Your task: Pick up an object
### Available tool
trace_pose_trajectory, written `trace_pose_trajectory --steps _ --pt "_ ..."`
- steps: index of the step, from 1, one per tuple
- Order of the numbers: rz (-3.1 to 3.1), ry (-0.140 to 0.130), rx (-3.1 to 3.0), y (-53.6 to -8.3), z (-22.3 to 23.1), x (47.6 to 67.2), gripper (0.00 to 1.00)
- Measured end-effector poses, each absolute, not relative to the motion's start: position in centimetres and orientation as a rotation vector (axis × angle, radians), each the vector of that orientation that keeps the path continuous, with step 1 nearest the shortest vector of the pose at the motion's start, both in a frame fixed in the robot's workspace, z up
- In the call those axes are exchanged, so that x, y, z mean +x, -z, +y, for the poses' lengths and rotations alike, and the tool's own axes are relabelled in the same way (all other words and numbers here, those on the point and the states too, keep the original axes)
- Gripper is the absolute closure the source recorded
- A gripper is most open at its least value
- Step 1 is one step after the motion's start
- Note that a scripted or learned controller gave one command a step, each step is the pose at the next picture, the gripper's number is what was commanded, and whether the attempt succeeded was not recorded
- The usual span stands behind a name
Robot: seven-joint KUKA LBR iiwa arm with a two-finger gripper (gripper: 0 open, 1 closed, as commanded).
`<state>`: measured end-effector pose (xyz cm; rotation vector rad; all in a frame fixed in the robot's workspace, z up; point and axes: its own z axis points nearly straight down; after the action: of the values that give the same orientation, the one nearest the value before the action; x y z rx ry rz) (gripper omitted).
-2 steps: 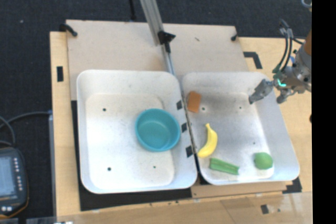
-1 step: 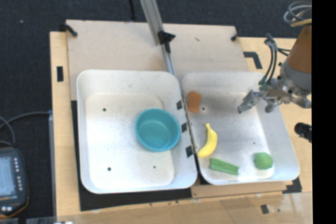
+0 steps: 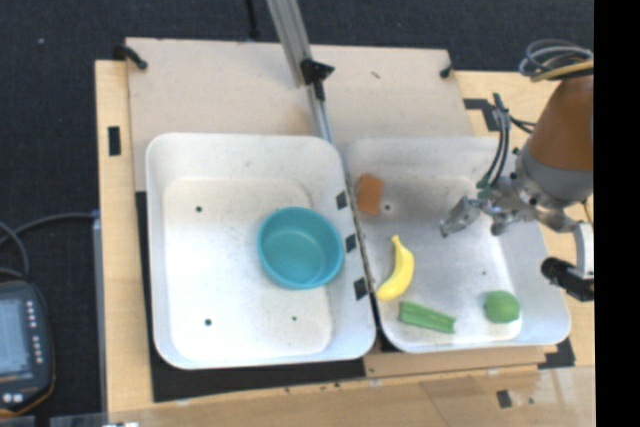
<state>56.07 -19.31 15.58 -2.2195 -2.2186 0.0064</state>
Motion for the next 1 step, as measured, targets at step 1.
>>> trace_pose_trajectory --steps 1 --pt "-2.220 -0.005 -2.221 -10.31 -19.39 55.98 0.00"
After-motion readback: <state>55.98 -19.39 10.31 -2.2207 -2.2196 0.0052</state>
